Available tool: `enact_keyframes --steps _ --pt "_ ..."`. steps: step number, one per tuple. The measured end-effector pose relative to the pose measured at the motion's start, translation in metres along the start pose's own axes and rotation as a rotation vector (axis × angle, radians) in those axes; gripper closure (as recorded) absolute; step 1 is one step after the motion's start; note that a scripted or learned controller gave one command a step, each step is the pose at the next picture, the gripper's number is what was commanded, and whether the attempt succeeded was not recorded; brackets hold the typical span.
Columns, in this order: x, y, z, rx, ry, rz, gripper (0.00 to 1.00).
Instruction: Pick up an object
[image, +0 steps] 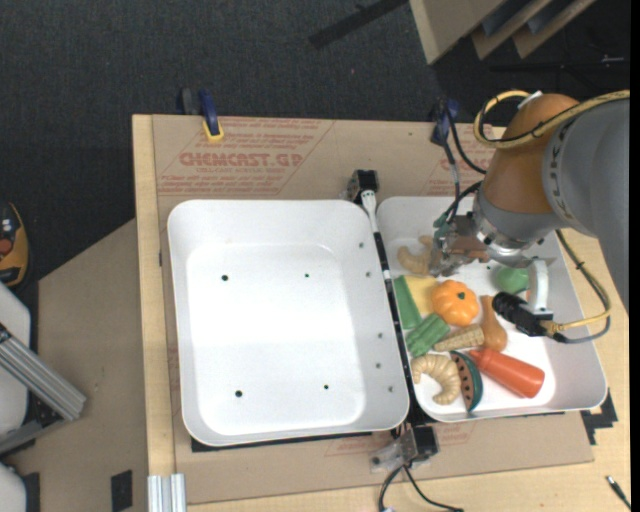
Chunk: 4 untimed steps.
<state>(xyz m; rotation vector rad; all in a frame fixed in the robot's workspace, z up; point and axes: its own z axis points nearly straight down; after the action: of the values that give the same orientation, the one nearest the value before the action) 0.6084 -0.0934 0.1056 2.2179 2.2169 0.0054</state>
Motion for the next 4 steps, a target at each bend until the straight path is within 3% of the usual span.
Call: enact_keyframes --steps 1,2,3,4 --pt "0.144 -0.006 -0.085 -0.004 0.008 -0.016 1.00" --pt "0.221 0.020 -0.037 0.006 0.004 -0.009 1.00" --pt "0.283 0.035 -0.070 0.001 0.005 -0.007 1.00" --pt "0.320 -0.017 -0.069 0.012 0.002 -0.004 1.00"
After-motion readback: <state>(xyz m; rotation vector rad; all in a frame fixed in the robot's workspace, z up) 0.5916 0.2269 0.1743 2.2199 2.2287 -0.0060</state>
